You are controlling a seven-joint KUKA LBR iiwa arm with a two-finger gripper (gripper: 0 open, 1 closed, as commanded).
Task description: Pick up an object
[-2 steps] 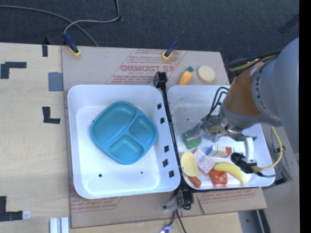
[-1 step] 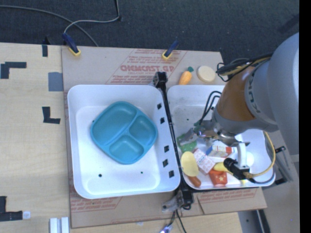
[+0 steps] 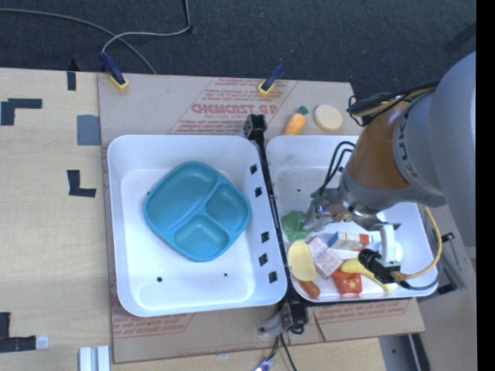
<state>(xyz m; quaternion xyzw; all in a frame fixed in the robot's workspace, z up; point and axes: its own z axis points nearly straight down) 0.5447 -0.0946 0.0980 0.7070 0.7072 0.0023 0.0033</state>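
Here the claw [image 3: 315, 213] is down in the right bin [image 3: 309, 151] over a green toy [image 3: 293, 224] beside the crowded heap of play food [image 3: 329, 263] (likely chosen as the easiest pick), though whether it is open or closed I cannot tell.

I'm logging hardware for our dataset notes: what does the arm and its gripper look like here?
The arm is bulky, rounded and grey, with an orange band above the wrist. Black cables loop along the wrist, and a yellow cable curves round its lower side. The gripper is small, grey and metallic.
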